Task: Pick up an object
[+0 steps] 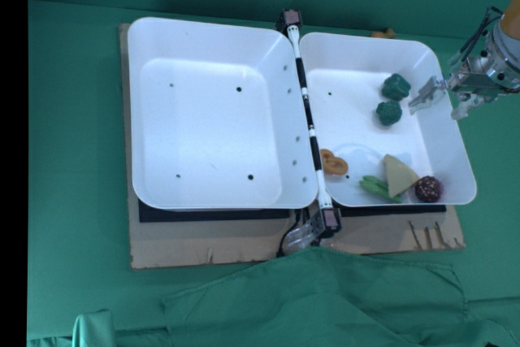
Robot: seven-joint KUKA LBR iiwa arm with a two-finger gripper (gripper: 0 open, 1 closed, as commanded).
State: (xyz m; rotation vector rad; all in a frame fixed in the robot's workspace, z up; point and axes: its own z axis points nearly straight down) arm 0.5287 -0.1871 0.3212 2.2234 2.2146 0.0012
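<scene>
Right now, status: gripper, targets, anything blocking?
Gripper open, holding nothing, over right bin edge. Nearest: two green pieces. Nothing blocking.

The arm's wrist is pale grey metal, with a strip of orange band above it at the picture's edge. A thin dark cable loops along its upper side. Its jaws are two light grey, flat, tapering fingers.
</scene>
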